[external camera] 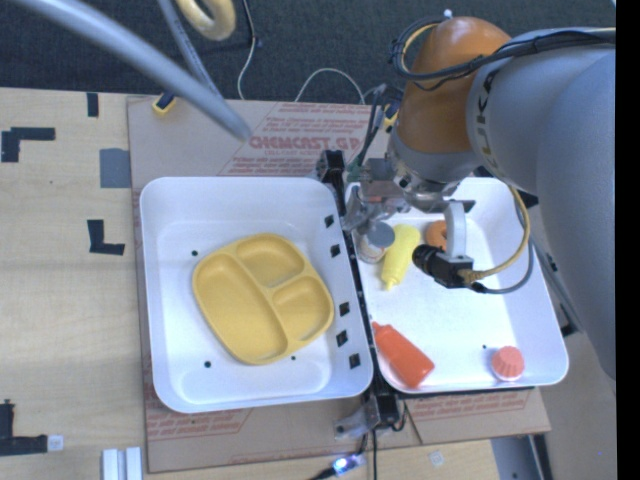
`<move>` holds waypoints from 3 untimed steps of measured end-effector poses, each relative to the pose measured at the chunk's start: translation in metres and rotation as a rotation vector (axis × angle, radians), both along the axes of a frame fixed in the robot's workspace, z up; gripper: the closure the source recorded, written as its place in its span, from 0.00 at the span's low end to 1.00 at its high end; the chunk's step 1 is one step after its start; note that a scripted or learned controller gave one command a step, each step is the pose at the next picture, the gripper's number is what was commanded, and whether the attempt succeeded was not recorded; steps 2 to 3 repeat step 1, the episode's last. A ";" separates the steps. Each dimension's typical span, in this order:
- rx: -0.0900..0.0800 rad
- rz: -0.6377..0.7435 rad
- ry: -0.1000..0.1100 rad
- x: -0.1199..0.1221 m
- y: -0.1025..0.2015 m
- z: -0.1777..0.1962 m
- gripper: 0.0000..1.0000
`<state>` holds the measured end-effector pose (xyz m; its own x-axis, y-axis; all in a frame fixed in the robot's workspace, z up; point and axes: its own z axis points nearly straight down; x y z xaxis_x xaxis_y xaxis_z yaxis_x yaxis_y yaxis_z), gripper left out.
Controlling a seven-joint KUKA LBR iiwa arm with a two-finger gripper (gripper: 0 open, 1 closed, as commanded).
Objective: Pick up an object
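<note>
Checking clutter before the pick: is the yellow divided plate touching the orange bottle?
Apart. The camera view shows the yellow divided plate in the left bin and the orange bottle in the right bin, bin walls between them.

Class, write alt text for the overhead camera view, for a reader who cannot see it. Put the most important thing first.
A grey robot arm with an orange band reaches from the right into the right bin, its gripper low over a yellow bottle near the divider. That bin also holds an orange bottle and a small pink ball. The left bin holds a yellow divided plate.
</note>
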<state>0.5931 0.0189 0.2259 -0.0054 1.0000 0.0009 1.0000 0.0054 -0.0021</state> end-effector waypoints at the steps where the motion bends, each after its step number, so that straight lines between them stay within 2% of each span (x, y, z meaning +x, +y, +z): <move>1: 0.000 0.000 0.001 -0.006 0.048 -0.010 1.00; 3: 0.000 0.000 0.001 -0.006 0.048 -0.010 1.00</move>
